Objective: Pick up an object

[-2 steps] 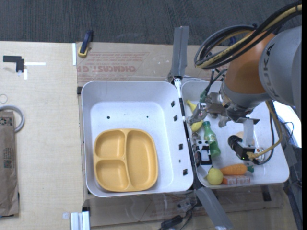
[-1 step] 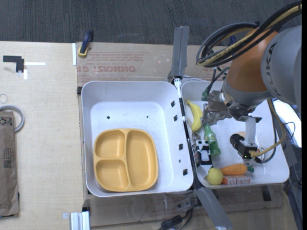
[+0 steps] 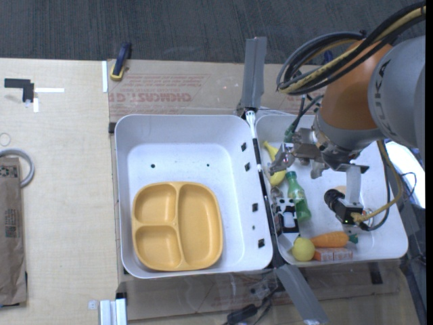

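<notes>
End effector (image 3: 289, 156) low in the right bin (image 3: 389, 246), grip state I cannot tell, beside the banana (image 3: 274, 162) and green bottle (image 3: 296, 195), with carrot (image 3: 330, 240) and lemon (image 3: 304, 248) nearer the front, so I judge nothing lifted yet.

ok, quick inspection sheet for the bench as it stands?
Surface: two white bins side by side, left bin, right bin.
Job's things: right bin holds green bottle, carrot, yellow fruit, banana.
Clutter: yellow divided tray in left bin.
Tool: low over right bin by the banana; grip unclear.
Cables: black and yellow loops on arm.
Surroundings: cardboard sheet, brown bag.
</notes>
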